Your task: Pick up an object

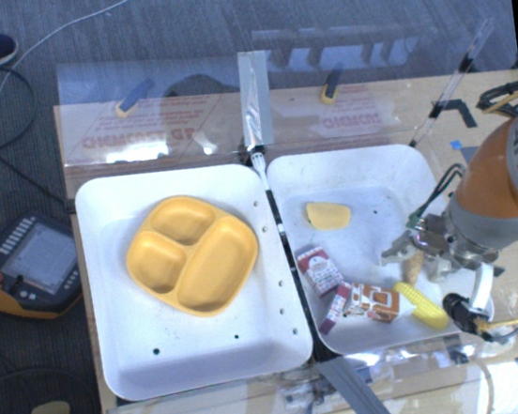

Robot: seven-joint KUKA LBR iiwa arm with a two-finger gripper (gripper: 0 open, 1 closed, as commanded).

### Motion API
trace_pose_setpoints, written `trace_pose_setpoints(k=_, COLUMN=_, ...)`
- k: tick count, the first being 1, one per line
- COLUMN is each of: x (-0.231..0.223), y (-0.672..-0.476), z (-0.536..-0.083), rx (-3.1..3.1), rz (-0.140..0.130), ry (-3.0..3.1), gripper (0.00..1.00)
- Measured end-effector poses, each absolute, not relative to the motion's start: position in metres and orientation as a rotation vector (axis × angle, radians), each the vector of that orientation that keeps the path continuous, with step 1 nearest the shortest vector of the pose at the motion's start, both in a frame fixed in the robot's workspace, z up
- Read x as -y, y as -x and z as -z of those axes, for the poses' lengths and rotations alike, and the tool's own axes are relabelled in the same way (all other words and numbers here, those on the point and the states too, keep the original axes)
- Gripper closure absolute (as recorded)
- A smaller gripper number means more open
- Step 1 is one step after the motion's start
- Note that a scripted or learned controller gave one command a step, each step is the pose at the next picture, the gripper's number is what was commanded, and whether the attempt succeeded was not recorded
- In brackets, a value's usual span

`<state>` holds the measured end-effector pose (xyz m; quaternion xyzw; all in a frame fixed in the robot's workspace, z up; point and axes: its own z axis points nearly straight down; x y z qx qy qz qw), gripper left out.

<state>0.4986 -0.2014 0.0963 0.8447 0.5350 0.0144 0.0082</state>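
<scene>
The claw (415,256) hangs low in the right bin (367,163), poised just above the yellow corn cob (419,304); its grip cannot be told. 2 small cartons (346,289) lie left.

Grey arm (502,217) with orange band, black cables.

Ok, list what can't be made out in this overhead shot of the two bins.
- Gripper: too small and blurred to tell how its fingers stand.
- Yellow corn cob: its upper end runs under the gripper.
- Small packets: print blurred, labels unreadable.
- Arm: cut off by the right edge.
- Pale yellow piece: too blurred to identify.
</scene>
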Motion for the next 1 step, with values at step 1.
trace_pose_setpoints(k=1, x=0.2072, y=-0.4921, z=-0.0949, rx=-2.084, rz=-0.025, ry=-2.346, gripper=0.0)
